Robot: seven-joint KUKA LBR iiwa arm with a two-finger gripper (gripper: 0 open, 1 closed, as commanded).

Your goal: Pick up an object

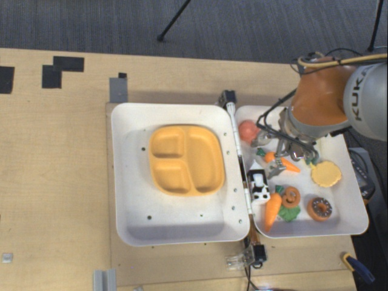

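The light wooden bench (pixel 54 180) spreads beneath me, and on it sit two shallow white bins side by side. The left white bin (pixel 130 162) is the bigger to my eye, and it carries a yellow plastic divided plate (pixel 185 160) with three compartments, lying flat near its middle. The right white bin (pixel 351 214) holds the small things I am here for. My grey arm with its orange band (pixel 321 96) reaches in from the right and hangs over that bin's upper half, and my gripper (pixel 285 156) sits low above the clutter — whether its fingers are apart or closed I cannot tell, since wrist and cabling hide them, and I see nothing clearly between them. Around it lie a pale yellow round disc (pixel 326 174) to the right, a long orange toy carrot (pixel 271 210) tilted near the bin's left wall, a pinkish-red ball (pixel 247 130) at the upper left, a brown ring-shaped donut toy (pixel 319 208) toward the lower right, a small black-and-white block (pixel 259 187) just beside the carrot's top — and a little orange round piece on green leaves (pixel 290 200) touching the carrot's right side.
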